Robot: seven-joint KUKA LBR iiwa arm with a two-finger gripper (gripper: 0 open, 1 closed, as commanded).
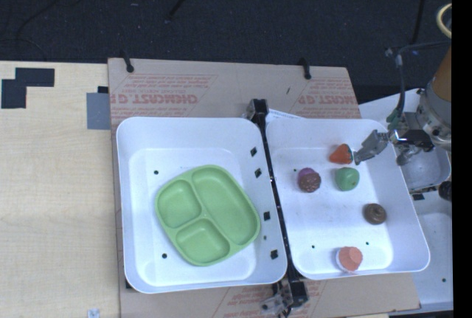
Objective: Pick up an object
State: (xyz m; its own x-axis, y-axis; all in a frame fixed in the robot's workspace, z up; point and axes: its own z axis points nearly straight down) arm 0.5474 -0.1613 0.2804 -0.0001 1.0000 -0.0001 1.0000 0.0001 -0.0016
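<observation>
The worktop (pixel 51 184) carries two white bins divided by a black clip bar. The left bin (pixel 140 143) holds a green divided plate (pixel 206 215). The right bin (pixel 402 235), the landmark here, holds five small objects: an orange-red piece (pixel 341 155) near its far edge, a green lump (pixel 346 178) just in front of that, a purple ball (pixel 309 180) beside the green one toward the divider, a brown ring (pixel 375 214) nearer the right wall, and a pink-orange disc (pixel 349 258) by the near wall. The pincer (pixel 369 147) hangs over the far right part of this bin, just beside the orange-red piece, holding nothing; whether its gap is wide or narrow I cannot tell. That piece is probably the nearest target. A good grasp would centre over it, straddle it squarely, and avoid nudging the green lump.
</observation>
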